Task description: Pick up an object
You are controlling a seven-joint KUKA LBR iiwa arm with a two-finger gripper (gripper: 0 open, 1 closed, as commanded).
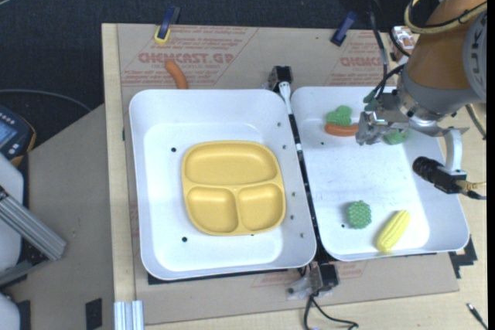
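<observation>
Gripper (370,130) sits at the toy carrot (341,130), jaws state unreadable; carrot looks light, rigid, slick plastic, so pinch mid-length across its narrow body.

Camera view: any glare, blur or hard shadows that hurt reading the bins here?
Camera view: even, soft lighting; the white bins are bright and nearly washed out, shadows faint. The gripper looks slightly soft, and the carrot beside it is small. The yellow tray reads clearly.
</observation>
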